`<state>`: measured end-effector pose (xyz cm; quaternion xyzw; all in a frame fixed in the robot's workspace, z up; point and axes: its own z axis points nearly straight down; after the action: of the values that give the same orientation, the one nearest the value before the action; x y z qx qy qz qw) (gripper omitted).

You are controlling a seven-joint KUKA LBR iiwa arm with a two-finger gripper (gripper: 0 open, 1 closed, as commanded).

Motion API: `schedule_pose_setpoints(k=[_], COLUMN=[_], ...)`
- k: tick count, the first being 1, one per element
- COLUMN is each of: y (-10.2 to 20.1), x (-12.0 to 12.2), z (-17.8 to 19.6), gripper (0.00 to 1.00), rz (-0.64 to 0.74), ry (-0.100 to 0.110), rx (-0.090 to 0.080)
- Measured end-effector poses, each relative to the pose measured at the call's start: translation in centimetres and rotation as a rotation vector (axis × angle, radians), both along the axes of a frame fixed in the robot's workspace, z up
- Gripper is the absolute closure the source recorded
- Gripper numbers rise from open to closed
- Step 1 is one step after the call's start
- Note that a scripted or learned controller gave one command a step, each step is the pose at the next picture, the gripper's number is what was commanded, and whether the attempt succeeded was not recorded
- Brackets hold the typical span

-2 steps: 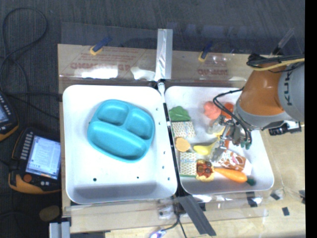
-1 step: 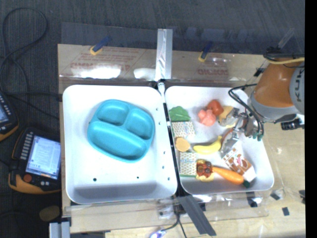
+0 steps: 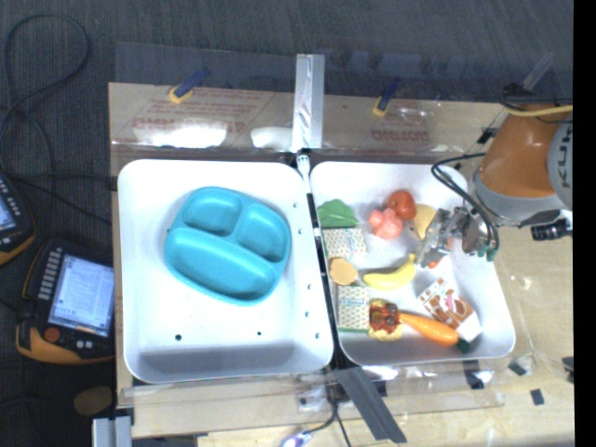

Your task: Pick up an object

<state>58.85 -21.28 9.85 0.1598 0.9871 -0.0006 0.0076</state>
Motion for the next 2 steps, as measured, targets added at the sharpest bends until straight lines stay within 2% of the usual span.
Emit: schedule_pose_setpoints(k=[1, 2], y=[-1.0, -0.9], x=[4.8, 4.8], z=[-0.8, 13.2], gripper=[1.0, 1.0], rz=[0.236, 0.741], ry=[0.007, 0.011], rx=[-0.003, 0.0])
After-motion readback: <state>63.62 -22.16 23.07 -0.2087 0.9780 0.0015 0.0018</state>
